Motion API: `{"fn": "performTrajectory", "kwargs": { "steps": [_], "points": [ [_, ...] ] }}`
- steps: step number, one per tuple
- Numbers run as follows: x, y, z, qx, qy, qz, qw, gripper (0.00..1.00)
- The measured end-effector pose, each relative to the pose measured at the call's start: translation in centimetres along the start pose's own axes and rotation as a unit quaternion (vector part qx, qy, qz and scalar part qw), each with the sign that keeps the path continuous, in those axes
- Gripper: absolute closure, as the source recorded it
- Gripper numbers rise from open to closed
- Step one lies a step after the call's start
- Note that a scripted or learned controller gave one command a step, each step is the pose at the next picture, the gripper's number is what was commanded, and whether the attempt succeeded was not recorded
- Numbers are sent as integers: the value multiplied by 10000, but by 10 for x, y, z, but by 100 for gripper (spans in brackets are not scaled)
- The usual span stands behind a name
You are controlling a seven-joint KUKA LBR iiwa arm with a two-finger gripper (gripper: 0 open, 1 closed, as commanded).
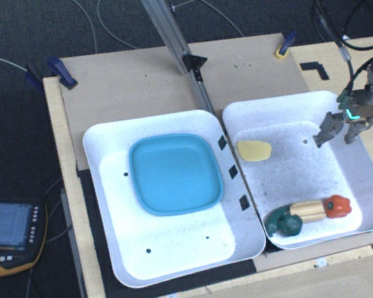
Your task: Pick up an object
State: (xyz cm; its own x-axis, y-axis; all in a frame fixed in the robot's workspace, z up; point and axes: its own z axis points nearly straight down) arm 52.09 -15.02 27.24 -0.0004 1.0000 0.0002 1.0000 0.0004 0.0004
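My gripper (338,129) hangs spread and empty over the right bin (359,173), apart from the yellow piece (254,150) and toy vegetables (308,214); nothing is picked yet.

Left bin (109,192) held a plate (175,173). Right bin (366,172): one small item (254,150) near its back-left corner, three items (308,214) in a row along the front wall. Gripper (336,130) over its back-right part.
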Motion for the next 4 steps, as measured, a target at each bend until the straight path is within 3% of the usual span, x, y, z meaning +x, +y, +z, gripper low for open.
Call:
{"fn": "performTrajectory", "kwargs": {
  "steps": [1, 4],
  "points": [
    [0, 0, 0, 0, 0, 0, 10000, 0],
    [-5, -13, 159, 23, 2, 5, 10000, 0]
  ]
}}
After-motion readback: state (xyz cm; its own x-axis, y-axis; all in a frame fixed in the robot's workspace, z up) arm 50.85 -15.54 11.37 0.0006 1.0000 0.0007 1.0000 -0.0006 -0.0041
